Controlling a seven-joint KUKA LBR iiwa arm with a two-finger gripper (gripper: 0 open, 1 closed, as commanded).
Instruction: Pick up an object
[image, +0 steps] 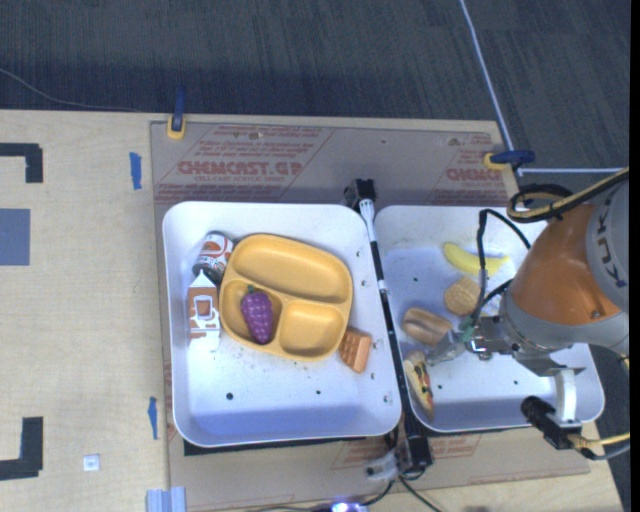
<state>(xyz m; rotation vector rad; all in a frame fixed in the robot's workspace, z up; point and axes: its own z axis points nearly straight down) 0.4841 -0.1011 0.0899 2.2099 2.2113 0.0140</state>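
Note:
My gripper (455, 343) is low in the right bin (490, 412), reaching in from the right under the orange wrist band. It sits just right of a tan bread roll (424, 322) and looks to be touching it or very close. A round tan biscuit (462, 295) lies just above the gripper, and a yellow banana (466, 259) lies further back. A hot dog (420, 385) rests along the bin's left wall, below the gripper. I see nothing lifted off the bin floor.
The left bin (185, 405) holds a yellow divided plate (292, 268) with purple grapes (259, 314) in one section. A can (211, 255) and a small carton (202, 310) lie at its left, an orange wedge (355, 350) at its right. Cables trail above the arm.

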